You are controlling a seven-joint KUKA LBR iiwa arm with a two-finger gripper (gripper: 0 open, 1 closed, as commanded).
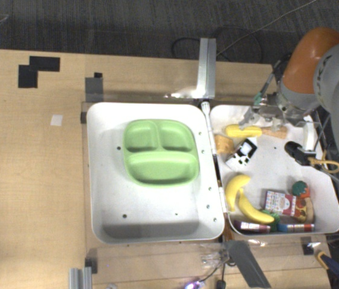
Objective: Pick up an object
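My gripper (267, 118) hangs over the far edge of the right bin (332, 206), with the grey arm and its orange band reaching in from the upper right. Just to its left and touching or nearly touching it lies a small yellow banana-shaped piece (240, 131). Whether that piece sits between the fingers cannot be made out. Below it lie a tan lump (222, 143) and a small black-and-white box (243, 152). A larger yellow banana (243, 200) lies near the bin's front left.
A red carton (280, 203), a green-and-red toy (301, 189) and markers (277, 226) crowd the right bin's front. The left bin (106, 221) holds a green divided plate (159, 151). A metal post (207, 68) stands behind the divide between the bins.
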